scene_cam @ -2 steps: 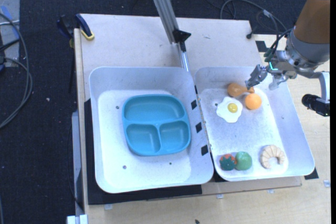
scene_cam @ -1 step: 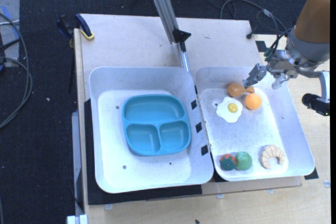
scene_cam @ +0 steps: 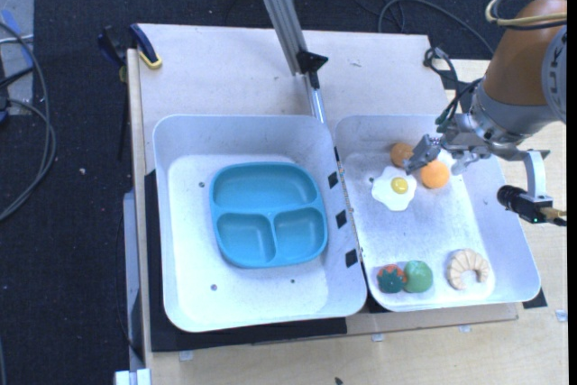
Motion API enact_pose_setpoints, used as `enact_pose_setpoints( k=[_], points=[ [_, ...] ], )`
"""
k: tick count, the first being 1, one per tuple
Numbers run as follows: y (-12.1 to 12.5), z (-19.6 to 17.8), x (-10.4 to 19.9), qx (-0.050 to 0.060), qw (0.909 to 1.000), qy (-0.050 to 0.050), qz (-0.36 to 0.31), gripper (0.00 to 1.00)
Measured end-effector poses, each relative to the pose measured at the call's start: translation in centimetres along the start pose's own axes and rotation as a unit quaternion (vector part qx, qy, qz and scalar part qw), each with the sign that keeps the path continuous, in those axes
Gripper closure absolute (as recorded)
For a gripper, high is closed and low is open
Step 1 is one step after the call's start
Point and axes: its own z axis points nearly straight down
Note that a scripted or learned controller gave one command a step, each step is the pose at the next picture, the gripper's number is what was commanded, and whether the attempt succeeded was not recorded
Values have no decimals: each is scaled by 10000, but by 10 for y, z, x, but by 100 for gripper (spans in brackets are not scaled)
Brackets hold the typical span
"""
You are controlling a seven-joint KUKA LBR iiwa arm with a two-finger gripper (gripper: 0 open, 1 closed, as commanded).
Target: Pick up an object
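**Orange Toys Draw the Arm to the Right Bin's Far Corner**

Orange is the colour at the centre of things: two small orange balls sit in the right-hand bin (scene_cam: 505,270), one (scene_cam: 401,153) near the far wall and the other (scene_cam: 435,175) just beside it, and the grey arm (scene_cam: 523,59) leans in from the right so that its pincer (scene_cam: 430,154) hangs between them. Whether the pincer is released or clenched cannot be told from this angle, and neither ball shows clearly between its tips, so no grasp can be claimed. A toy fried egg (scene_cam: 395,190) lies flat just in front of the balls, close enough that a descent aimed slightly off would likely land on it instead. Nearer the camera, a green and red vegetable toy (scene_cam: 405,277) and a tan croissant (scene_cam: 469,269) rest well apart from the action, probably left as later candidates. The left-hand bin (scene_cam: 180,284) holds a blue divided tray (scene_cam: 269,214). Both bins stand side by side on the pale worktop (scene_cam: 225,68), within the arm's reach. The pick looks to be at its approach or closing stage.
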Motion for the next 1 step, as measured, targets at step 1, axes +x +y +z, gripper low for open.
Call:
enact_pose_setpoints(
  k=[1],
  points=[
    [4,45,5,-12,10000,-2,-11,0]
  ],
)
